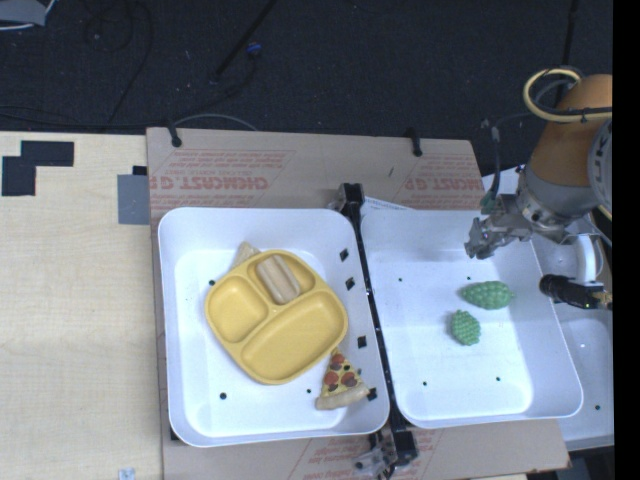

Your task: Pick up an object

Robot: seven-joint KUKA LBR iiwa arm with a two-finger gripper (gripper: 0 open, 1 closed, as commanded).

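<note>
The gripper (487,240) hangs over the back right part of the right bin (430,408), on the end of the grey arm (560,183) that comes in from the right. The arm has an orange band (590,93) higher up. The gripper is small and dark in the picture, and I cannot tell how far it is spread. Nothing can be seen inside it, and it does not seem to touch any toy. Two green toys lie in the right bin, in front of the gripper. One is a bumpy green lump (487,294) lying on its side, near the gripper but apart from it. The other is a smaller green lump (464,327), just in front and a little to the left of the first one. The two are close together but do not look like they touch. The left bin (190,408) sits right beside the right one. In it is a yellow tray (277,327) with three parts. A hot dog (277,277) lies in the back part of the tray. A slice of pizza (341,382) lies on the bin floor, just beside the front right edge of the tray. Both bins rest on a sheet of brown cardboard (300,173).
</note>
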